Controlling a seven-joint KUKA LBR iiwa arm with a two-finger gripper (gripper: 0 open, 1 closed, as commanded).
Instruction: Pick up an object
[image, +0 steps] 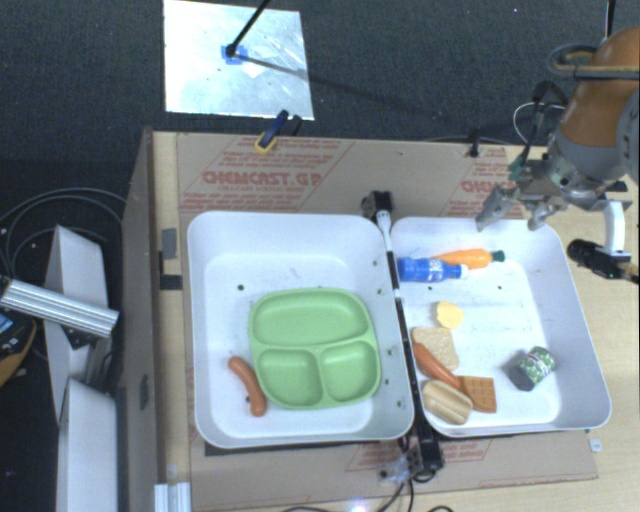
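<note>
My gripper (519, 211) hangs open above the far edge of the right bin (570, 300), its two fingers spread with nothing between them. Below it and to the left lie a toy carrot (466, 258) and a blue bottle (428, 269), side by side. Further forward in the right bin are a yellow chip (450, 316), a slice of bread (437, 345), a sausage (436, 366), a bun (446, 402), a cracker (480, 393) and a small green-grey can (534, 366).
The left bin (215, 270) holds a green divided plate (315, 346) and a sausage (248, 385) beside it. A black clamp (379, 205) sits where the bins meet at the back. Cardboard lies under both bins. Cables and white boxes stand at the left.
</note>
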